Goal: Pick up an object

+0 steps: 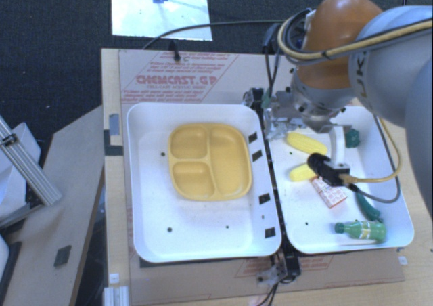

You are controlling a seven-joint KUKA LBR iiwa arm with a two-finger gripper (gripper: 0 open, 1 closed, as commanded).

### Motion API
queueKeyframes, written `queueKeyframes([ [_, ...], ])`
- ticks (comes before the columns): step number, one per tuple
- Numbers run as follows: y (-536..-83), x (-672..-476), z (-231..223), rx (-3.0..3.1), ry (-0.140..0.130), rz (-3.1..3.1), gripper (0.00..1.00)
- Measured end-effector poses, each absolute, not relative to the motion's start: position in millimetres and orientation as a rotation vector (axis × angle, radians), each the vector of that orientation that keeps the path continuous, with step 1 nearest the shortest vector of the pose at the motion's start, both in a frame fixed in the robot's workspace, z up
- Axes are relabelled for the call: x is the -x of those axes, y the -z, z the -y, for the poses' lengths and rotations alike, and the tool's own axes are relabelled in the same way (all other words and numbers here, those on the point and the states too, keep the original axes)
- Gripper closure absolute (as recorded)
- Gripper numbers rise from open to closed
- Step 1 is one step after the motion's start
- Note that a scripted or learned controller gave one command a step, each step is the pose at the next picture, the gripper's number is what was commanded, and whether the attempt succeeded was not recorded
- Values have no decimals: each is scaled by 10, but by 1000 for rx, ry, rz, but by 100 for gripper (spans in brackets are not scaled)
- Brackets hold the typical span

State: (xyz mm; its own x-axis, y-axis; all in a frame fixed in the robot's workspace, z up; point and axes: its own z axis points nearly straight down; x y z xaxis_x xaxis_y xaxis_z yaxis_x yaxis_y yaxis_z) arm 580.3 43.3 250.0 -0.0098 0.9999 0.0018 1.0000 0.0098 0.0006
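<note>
- A grey KUKA arm (392, 54) with an orange band reaches in from the right. Its wrist hangs over the far left corner of the right bin (399, 220), close to the divide between the two bins.
- Whether the jaws are apart or together cannot be told, as the wrist hides them from above.
- Objects for picking lie in the right bin. A corn cob (304, 141) sits just on the near side of the wrist, a smaller yellow piece (301, 173) lies nearer still, and a red-and-white packet (330, 193) is just to its right.
- A green bottle (360, 230) lies on its side by that bin's near wall. A dark green item (369, 207) lies just beyond it, and a teal item (352, 137) lies toward the far right.
- The left bin (145, 230) holds a yellow divided plate (208, 161), flat at about its middle.
- Both bins rest on a sheet with red lettering (177, 76), laid on the surface (74, 162).
</note>
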Motion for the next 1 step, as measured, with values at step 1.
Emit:
queueKeyframes([
  [1,-2354,-6035,-1007,2209,5,2233,100],
])
